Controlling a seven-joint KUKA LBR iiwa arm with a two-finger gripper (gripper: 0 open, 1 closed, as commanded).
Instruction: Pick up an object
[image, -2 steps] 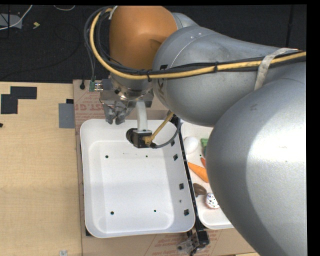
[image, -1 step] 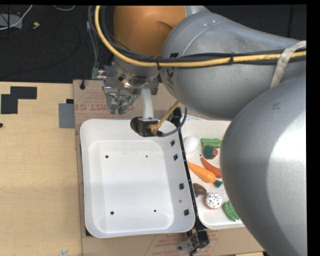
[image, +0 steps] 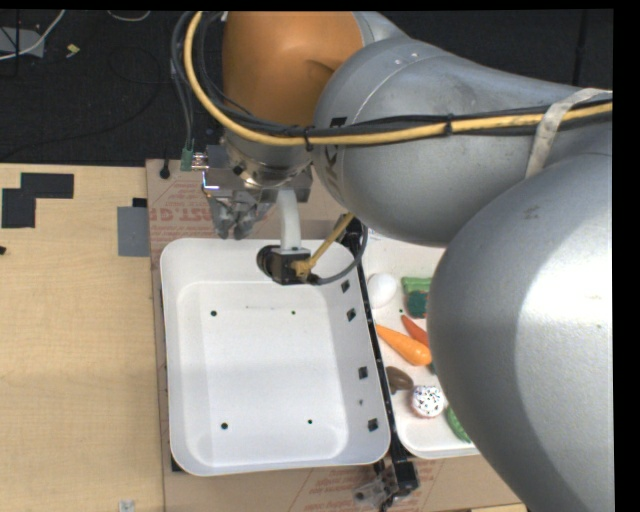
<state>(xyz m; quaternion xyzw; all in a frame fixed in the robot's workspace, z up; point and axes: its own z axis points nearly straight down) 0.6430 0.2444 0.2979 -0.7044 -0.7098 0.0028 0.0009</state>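
The hand (image: 240, 215) hangs above the left bin's (image: 190, 400) far rim; whether it is spread, I cannot tell. In the right bin (image: 425, 445) lie 1 smooth, tapered orange carrot (image: 403, 345), a white egg (image: 381, 289) and green pieces (image: 416, 297).
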